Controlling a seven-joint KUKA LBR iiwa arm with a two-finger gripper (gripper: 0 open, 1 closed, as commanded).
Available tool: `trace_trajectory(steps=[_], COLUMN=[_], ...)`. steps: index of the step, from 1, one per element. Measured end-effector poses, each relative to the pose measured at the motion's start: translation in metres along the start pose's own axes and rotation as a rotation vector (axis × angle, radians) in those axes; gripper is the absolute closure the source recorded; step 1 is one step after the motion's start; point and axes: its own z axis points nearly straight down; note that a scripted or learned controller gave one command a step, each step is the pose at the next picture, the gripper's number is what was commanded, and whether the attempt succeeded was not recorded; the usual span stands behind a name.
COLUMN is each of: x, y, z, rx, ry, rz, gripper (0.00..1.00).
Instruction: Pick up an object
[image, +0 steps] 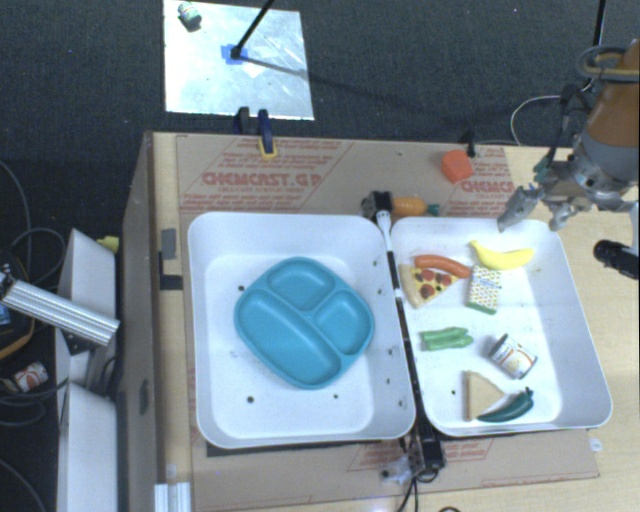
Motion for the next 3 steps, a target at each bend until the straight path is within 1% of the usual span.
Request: trace_trajectory(steps=[1, 2, 3], x=[0.043, 0.096, 0.095], y=[-0.024, 0.005, 0.005], z=[0.066, 0.125, 0.114], rx=[0.003, -0.003, -0.004], ry=[0.002, 0.001, 0.000], rz=[-0.002, -0.002, -0.004], gripper=[0.00, 0.00, 1.00])
